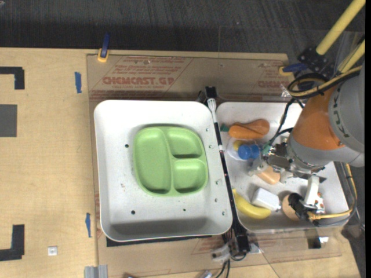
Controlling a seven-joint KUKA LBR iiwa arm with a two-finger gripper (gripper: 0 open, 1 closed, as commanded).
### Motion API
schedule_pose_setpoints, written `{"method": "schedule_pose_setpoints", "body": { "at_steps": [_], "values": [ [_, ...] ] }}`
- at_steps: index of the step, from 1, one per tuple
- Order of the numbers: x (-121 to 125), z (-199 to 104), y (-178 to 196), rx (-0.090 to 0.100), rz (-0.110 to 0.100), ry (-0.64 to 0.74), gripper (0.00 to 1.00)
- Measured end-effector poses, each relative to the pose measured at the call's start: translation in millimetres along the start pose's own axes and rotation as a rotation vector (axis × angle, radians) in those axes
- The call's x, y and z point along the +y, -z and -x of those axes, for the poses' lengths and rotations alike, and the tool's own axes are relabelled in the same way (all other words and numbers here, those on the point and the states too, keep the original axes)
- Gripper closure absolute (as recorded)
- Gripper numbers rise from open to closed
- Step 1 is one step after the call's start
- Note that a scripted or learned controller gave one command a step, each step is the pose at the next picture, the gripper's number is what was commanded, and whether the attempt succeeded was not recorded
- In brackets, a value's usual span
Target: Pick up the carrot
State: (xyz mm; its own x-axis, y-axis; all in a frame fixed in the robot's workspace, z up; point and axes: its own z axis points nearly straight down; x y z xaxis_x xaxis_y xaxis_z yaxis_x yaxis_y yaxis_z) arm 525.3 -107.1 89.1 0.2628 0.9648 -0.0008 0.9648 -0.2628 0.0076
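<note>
The gripper (273, 160) hangs low over the middle of the right bin (249, 109), its metal parts crowded under the grey arm (316, 132) with its orange band, and whether it is spread or pressed together cannot be told from this angle. Just beneath it, on the near side, lies a small pale tan block (269, 177) with flat faces, and just to its left sits a rounded blue plastic piece (249, 152). The carrot (250, 130) lies beyond these, close to the far wall of the same bin, a smooth orange tapered shape stretched left to right, apart from the gripper. Nearer in the bin rest a white boxy block (265, 200) and, touching it at the near left corner, a curved yellow banana (253, 209). The left bin (116, 155), shallow, white and round-cornered, holds a glossy green plate (153, 161) moulded into one large compartment on the left and two smaller ones on the right. Both bins sit on a flat brown board (46, 155).
</note>
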Motion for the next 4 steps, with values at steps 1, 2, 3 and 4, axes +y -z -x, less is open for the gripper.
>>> {"method": "schedule_pose_setpoints", "body": {
  "at_steps": [1,2,3,4],
  "values": [
    [-4.3,46.5,0.0,0.002,-0.001,0.330,0.00],
    [29.4,-19.5,-0.3,-0.002,0.008,0.187,0.00],
    [100.8,-67.4,100.9,0.003,0.003,0.165,0.00],
    [98.9,-29.0,31.7,0.000,-0.019,0.252,0.00]
  ]
}}
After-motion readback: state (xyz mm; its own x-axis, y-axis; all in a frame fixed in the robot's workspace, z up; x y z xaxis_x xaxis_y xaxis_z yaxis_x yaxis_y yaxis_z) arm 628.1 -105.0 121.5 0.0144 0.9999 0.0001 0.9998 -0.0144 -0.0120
